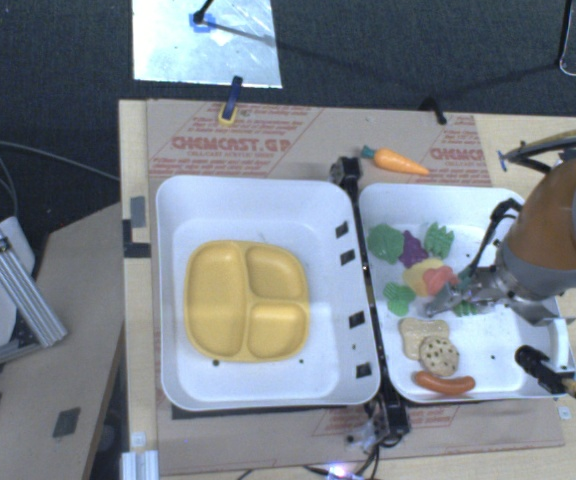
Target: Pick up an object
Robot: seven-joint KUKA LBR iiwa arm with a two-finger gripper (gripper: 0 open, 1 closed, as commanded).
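End effector (446,303): metal, low in right bin — grip state can't be told
Left bin: glossy yellow sectioned plastic tray (246,300)
Six o'clock of end effector: speckled round cookie (437,353) — smooth orange sausage (444,383)

A yellow divided tray (246,300) fills the left bin (183,208); the gripper (446,303) reaches among toy foods (413,245) in the right bin (468,200).
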